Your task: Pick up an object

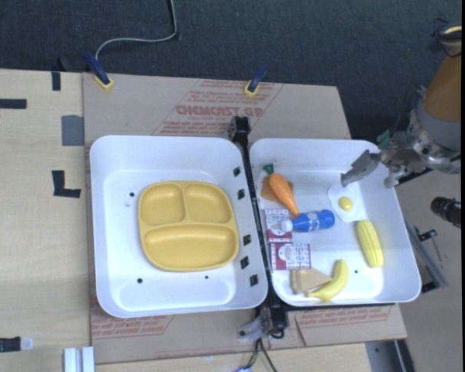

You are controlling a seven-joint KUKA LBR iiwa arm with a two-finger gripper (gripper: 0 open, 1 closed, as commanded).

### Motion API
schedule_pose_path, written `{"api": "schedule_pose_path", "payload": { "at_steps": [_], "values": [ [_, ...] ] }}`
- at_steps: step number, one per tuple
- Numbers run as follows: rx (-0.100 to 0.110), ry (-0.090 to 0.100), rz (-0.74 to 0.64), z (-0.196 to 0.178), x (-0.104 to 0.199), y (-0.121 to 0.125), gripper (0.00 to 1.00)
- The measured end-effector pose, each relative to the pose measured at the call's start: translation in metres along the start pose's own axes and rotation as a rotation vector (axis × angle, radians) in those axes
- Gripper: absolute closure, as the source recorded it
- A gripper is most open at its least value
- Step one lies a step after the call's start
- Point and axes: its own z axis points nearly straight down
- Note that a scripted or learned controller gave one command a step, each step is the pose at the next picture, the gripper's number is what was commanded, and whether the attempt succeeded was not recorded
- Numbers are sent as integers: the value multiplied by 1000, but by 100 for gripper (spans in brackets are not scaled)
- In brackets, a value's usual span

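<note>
Claw (373, 169) hovers just above fried egg (346, 204).

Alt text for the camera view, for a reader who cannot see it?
The gripper hovers over the right bin, which holds a carrot, bottle, corn cob and banana. The left bin holds a yellow divided plate.
</note>
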Motion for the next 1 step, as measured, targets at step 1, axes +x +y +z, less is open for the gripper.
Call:
{"api": "schedule_pose_path", "payload": {
  "at_steps": [1],
  "values": [
    [4, 1, 1, 142, -18, 1, 0]
  ]
}}
